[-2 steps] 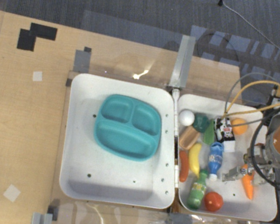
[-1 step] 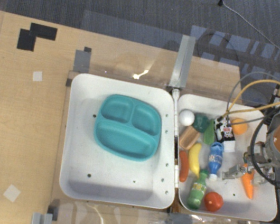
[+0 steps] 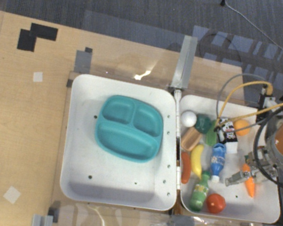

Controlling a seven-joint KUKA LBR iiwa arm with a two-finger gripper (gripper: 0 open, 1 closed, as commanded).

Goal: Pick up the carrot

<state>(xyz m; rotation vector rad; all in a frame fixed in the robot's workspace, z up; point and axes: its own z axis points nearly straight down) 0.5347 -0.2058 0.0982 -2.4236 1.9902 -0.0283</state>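
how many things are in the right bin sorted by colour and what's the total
White: 1, ball
Yellow: 1, banana
Blue: 1, bottle
Tan: 1, bread piece
Red: 2, tomato, chilli
Green: 2, green bottle, dark green item
Orange: 2, carrot, orange fruit
Total: 10

overhead slant onto both bins (image 3: 71, 141)

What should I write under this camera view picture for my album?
Robot gripper reaching beside a carrot in the toy-food bin, teal plate next door.
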